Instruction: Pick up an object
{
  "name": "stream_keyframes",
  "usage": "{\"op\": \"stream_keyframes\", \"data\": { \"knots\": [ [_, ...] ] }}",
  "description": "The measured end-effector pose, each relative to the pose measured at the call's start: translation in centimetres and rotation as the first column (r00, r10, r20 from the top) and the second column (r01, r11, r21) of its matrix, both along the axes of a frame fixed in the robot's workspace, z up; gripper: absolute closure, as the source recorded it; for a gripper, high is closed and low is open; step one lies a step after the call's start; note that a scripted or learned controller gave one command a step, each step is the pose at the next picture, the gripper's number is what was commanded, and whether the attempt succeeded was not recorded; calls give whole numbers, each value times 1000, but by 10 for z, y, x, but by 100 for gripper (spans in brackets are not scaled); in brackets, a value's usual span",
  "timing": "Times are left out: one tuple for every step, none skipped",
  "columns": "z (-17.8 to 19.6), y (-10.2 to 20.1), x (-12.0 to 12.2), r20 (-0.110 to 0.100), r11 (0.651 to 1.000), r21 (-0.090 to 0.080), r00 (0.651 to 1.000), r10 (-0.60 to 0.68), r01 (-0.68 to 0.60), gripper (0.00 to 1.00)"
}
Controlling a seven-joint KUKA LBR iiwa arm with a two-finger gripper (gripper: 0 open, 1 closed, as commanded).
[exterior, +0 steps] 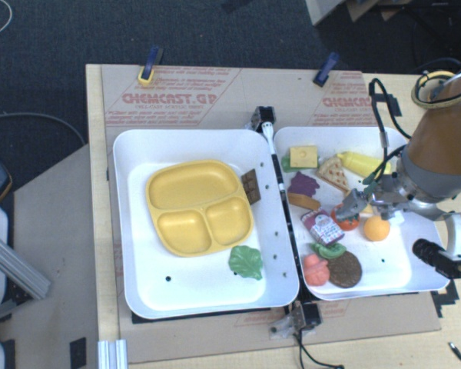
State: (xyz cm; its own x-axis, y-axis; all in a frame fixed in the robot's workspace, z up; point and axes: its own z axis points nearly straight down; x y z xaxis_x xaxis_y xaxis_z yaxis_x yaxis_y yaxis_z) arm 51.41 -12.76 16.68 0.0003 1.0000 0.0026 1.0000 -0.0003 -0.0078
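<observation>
My gripper (354, 204) hangs low over the middle of the right bin (392, 271), at the end of the grey and orange arm that comes in from the right. It is just above a small red round piece (347, 221) and next to a red and white packet (323, 226). An orange ball (377, 229) lies just right of it. A pizza slice (334, 174) and a yellow banana-like piece (360, 161) lie behind it. I cannot see whether anything is held.
The right bin also holds a yellow block (303, 157), purple grapes (303, 183), a pink piece (315, 269) and a brown cookie (344, 269). The left bin (134, 229) holds a yellow divided plate (200, 206), a brown piece (250, 185) and green lettuce (246, 261).
</observation>
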Motion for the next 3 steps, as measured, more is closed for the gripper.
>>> {"op": "stream_keyframes", "data": {
  "knots": [
    [-45, 4, -7, 1, 1000, 0, 1000, 0, 0, 0],
    [-80, 6, -4, 9, 1000, 3, 1000, 0, 0, 0],
    [-66, 6, -2, 18, 1000, 2, 1000, 0, 0, 100]
  ]
}}
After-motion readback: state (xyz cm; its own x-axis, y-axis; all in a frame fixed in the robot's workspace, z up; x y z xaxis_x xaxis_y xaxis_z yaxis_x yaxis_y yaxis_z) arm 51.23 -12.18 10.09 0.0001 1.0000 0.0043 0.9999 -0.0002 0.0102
